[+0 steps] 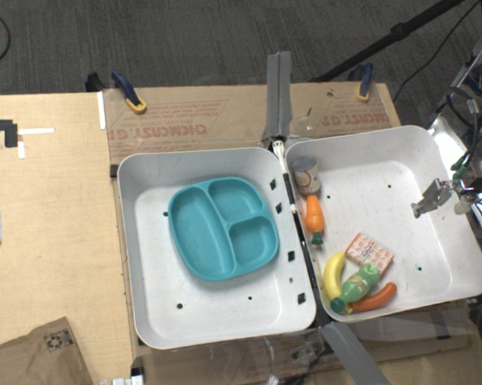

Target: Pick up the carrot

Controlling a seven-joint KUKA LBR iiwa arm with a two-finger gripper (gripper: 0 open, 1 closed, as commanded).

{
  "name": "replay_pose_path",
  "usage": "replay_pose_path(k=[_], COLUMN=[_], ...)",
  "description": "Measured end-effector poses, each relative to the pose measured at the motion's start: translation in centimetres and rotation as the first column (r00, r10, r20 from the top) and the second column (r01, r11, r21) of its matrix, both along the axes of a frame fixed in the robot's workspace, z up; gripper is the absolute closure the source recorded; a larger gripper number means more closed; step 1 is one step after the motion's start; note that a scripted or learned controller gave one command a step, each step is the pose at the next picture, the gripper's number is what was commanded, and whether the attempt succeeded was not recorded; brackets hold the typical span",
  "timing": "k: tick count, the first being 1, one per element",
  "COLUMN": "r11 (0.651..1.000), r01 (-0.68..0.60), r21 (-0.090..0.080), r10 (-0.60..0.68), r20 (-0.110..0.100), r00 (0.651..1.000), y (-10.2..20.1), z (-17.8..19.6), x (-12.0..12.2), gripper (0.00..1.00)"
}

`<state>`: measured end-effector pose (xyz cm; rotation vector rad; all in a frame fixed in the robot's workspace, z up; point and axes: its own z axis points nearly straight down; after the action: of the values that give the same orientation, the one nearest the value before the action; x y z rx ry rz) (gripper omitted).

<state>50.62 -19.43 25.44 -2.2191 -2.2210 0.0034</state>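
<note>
Grey metal gripper [431, 195] sits at 3 o'clock over the right bin [401, 149], the arm cut off by the frame edge; too small to tell whether it is open, and nothing shows in its grasp. Well apart, at the bin's 9 o'clock wall, the carrot [313, 213] lies with its long axis 12 to 6, green end toward 6, just below a can [306, 178]. Cardboard [196, 121] behind reads "CHEMCEST", mirrored. A teal plate [223, 227] sits in the left bin [147, 258].
</note>
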Motion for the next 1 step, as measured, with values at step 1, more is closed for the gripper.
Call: replay_pose_path(k=[1], r11=[1.000], r01=[0.014], r21=[-0.006], r10=[-0.014], r20=[0.032], r00=[0.999], y=[2.31], z=[-13.58], x=[0.82], gripper=[0.00])
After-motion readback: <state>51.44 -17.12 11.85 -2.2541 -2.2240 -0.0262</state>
